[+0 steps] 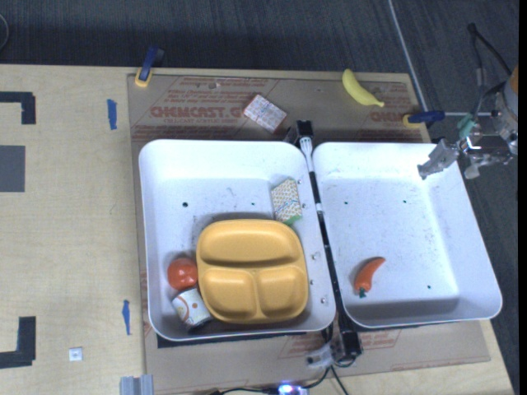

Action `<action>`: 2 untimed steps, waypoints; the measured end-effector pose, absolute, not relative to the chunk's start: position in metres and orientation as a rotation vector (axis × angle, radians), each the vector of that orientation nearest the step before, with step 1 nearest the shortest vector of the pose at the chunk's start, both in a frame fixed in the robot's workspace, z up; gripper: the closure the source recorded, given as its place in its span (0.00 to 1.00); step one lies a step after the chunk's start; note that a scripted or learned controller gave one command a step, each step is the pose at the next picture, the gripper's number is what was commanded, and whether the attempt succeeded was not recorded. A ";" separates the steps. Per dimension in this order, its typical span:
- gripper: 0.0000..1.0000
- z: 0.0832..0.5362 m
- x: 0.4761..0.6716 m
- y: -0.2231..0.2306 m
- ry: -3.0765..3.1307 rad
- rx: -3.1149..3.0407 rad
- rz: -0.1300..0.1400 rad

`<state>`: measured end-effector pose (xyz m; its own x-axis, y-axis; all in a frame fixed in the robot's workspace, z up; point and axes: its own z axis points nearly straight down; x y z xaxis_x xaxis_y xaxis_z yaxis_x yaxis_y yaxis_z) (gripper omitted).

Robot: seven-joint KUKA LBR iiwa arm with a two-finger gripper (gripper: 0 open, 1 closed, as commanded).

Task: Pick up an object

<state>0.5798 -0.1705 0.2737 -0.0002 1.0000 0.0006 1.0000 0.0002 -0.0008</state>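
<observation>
- Pale wooden bench (66,245) under dark carpet carries two shallow white bins side by side, the left bin (156,220) crowded, the right bin (461,245) nearly bare.
- Gripper (431,168) hangs over the right bin's far right corner, with nothing seen between its tips; how wide it stands cannot be told.
- One small orange pepper (367,275) lies alone near the right bin's front edge, the likeliest pick: probably light, stiff plastic, smooth and apt to roll, best pinched across its thicker middle.
- Left bin holds one yellow divided tray (251,268), wide and awkward; one red ball (182,272) and one small cup (191,307) by the front left corner; one patterned packet (286,200) behind the tray.
- Outside the bins, one yellow banana (360,88) and one second packet (264,112) rest on the brown board (189,105).
</observation>
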 end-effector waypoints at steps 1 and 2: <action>0.00 0.170 0.491 -0.135 -2.220 -2.222 0.000; 0.00 0.086 0.481 -0.093 -2.224 -2.222 -0.004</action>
